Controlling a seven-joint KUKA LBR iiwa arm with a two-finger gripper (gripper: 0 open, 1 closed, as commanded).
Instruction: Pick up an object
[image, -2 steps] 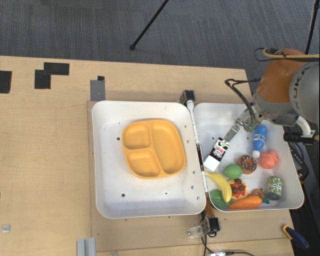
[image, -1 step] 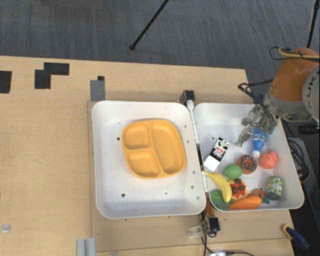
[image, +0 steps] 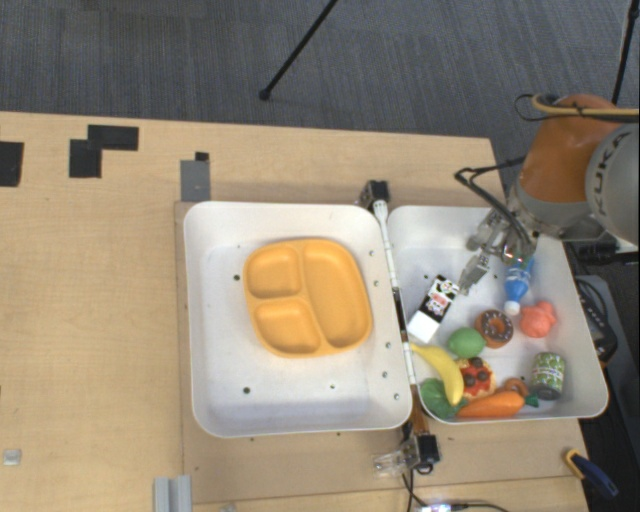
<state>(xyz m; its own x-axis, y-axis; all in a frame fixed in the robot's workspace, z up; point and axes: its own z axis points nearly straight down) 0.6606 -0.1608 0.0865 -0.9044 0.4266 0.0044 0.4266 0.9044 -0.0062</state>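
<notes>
Hovering over the right bin (image: 590, 395) with the gripper (image: 478, 268), fingers slightly parted, gripping nothing. Sitting just below-left of the fingertips: the black-and-white box (image: 433, 304), long axis slanting toward the gripper.

Grey arm (image: 610, 190) with a broad orange band (image: 560, 160), black cables, and a silvery metal wrist
</notes>
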